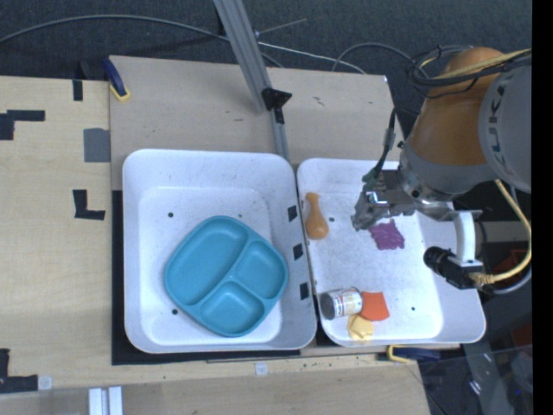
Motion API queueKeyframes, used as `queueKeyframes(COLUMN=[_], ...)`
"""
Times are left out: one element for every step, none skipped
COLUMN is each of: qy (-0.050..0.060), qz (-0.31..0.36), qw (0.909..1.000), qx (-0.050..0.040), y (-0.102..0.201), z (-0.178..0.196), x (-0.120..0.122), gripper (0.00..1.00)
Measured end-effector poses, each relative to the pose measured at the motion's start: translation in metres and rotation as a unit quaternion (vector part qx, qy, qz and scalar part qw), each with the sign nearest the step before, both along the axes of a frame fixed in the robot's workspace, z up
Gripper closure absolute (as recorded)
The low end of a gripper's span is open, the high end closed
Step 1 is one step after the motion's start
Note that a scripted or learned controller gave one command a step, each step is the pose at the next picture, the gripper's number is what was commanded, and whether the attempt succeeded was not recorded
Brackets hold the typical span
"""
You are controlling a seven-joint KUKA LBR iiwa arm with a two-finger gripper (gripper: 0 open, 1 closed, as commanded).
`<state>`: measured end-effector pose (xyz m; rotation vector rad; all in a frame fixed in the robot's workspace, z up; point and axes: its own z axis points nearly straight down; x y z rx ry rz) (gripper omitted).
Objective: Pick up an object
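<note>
In the right bin (432,322) lie a purple object (388,235), an orange pear-shaped piece (316,218) near the left wall, a small silver can (342,303), an orange block (375,305) and a yellow piece (360,327) at the front. My gripper (366,213) hangs over the right bin, just left of and above the purple object. I see nothing between its fingers.
The left bin (143,180) holds a blue divided plate (226,274). A grey metal pole (244,41) slants in from the top to the bins' shared wall. Black cables (449,262) run at the arm's right side.
</note>
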<state>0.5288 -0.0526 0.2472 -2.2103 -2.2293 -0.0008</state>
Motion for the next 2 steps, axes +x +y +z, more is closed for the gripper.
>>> queueKeyframes(qy=[0.0,0.001], qz=[0.0,-0.001], qw=[1.0,1.0], qx=[-0.0004,-0.0008], y=[0.059,0.108], z=[-0.005,-0.023], x=[0.025,0.042], gripper=[1.0,1.0])
